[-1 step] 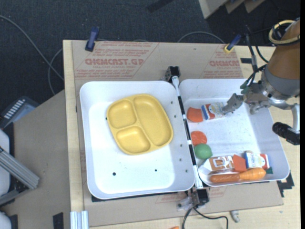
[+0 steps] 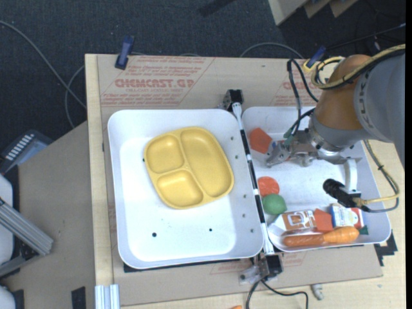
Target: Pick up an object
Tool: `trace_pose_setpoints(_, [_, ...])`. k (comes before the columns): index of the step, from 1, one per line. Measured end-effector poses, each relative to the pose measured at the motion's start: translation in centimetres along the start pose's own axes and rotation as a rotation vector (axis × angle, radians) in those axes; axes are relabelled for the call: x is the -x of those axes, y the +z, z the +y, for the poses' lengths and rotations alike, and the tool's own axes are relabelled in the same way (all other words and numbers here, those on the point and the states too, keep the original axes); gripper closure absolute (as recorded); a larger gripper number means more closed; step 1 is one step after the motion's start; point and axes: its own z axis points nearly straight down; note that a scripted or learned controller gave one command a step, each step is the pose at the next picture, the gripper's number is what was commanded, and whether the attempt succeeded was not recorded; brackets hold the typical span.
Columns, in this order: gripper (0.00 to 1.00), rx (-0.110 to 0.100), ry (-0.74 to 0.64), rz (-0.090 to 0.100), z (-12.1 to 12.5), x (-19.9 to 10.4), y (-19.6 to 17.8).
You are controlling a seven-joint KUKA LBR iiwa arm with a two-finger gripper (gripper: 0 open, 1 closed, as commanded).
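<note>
Bench board (image 2: 161,76) — "CHEMCAST GP".

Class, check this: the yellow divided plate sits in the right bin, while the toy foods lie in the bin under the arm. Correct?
Not quite. The camera view shows the yellow divided plate in the left bin; the toy foods do lie in the bin under the arm.

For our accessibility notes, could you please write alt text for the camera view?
A grey robot arm's gripper hovers over the right bin near toy food, including an orange block. The left bin holds a yellow divided plate.
</note>
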Motion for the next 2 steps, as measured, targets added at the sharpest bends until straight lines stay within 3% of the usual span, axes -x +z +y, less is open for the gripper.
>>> trace_pose_setpoints(1, [0.0, -0.001, 0.0, 0.0, 5.0, -1.6, 0.0])
trace_pose_setpoints(2, [1.0, 0.001, 0.0, -0.001, 5.0, -1.6, -1.0])
